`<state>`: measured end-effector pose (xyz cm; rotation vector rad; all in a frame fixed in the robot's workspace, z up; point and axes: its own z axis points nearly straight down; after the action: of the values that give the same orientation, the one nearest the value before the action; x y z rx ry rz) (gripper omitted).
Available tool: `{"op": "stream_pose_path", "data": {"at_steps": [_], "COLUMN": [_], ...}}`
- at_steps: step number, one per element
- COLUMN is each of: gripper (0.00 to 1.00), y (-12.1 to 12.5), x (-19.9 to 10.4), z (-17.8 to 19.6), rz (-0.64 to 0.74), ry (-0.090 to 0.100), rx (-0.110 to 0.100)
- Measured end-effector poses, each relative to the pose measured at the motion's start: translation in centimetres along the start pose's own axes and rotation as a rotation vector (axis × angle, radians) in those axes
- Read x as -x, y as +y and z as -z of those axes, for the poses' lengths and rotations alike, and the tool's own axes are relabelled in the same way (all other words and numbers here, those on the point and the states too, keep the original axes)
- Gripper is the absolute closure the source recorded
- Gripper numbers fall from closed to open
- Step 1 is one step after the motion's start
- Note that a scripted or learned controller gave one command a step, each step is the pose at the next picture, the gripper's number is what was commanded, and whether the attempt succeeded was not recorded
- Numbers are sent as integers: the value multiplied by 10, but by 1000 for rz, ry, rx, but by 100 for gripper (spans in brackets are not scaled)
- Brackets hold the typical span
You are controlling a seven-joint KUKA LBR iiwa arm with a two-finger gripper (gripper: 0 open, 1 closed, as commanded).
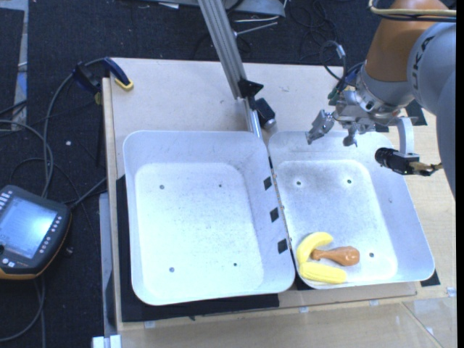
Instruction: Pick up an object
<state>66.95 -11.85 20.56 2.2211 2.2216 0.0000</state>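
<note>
Banana (316,256), yellow, lies at the near-left corner of the right bin (406,216), touching a brown drumstick-shaped toy (339,255) just beside it. Gripper (335,130) hangs over the bin's far rim, well apart, fingers spread and holding nothing.

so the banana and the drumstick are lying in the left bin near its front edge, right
Not quite. The banana and the drumstick lie in the right bin, near its front edge, touching each other. The camera view shows them there, with the gripper up over that bin's far edge.
</note>
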Motion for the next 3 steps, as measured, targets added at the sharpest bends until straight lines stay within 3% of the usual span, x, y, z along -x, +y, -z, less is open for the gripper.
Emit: {"op": "stream_pose_path", "data": {"at_steps": [2, 3], "gripper": [0, 100], "y": [2, 4], "x": [8, 8], "z": [-110, -96], "rz": [0, 1], "ry": [1, 0], "rx": [-5, 1]}}
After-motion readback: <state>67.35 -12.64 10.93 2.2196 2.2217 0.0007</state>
